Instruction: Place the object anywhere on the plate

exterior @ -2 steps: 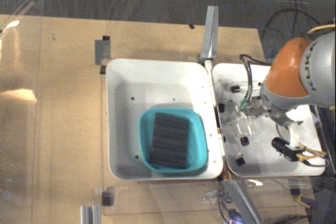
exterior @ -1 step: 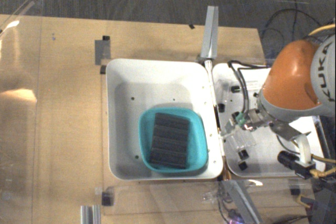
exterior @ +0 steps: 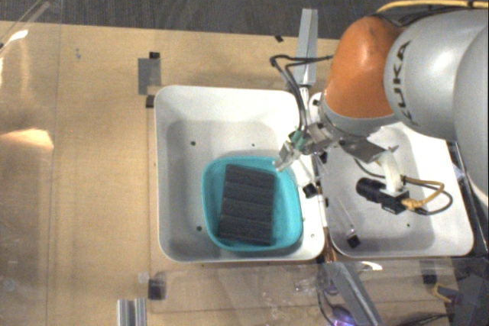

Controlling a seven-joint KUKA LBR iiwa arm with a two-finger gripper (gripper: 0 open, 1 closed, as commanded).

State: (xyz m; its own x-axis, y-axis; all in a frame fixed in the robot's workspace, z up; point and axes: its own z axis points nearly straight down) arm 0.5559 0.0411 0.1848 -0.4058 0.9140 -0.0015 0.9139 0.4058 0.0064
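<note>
A teal plate [exterior: 290,198] lies in the left bin [exterior: 179,164], toward its front right. On the plate rests a dark grey ribbed rectangular block [exterior: 247,204], lying flat and a little tilted. My gripper [exterior: 291,149] hangs over the plate's far right rim, just up and right of the block, with nothing seen in it. The grey arm with its orange band [exterior: 359,80] reaches in from the right above the wall between the bins.
The right bin [exterior: 435,233] sits next to the left one, partly covered by the arm. A small black piece [exterior: 353,241] lies near its front left. A grey metal post [exterior: 307,34] stands behind the bins.
</note>
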